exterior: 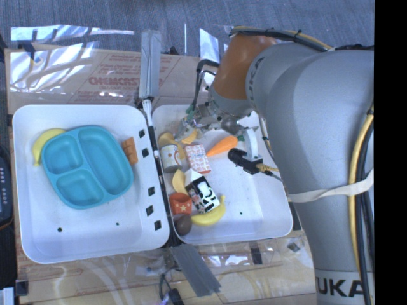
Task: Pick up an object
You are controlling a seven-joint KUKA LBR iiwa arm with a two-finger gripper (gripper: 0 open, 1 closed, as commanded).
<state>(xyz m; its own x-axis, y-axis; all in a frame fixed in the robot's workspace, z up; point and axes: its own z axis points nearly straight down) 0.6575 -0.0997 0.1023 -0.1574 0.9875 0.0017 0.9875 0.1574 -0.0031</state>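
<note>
Over on the left, a blue divided plate (87, 165) lies in the left bin (38, 234), partly covering a banana (43, 142). Rightward, the other bin (267, 215) holds a carrot (222, 146), a small carton (198, 158) and a red cup (180, 203). Above them hangs the hand (202, 116); I cannot tell its grip.

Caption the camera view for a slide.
KUKA arm reaches into the right bin of toy food, near a carrot; a blue tray lies in the left bin.
</note>
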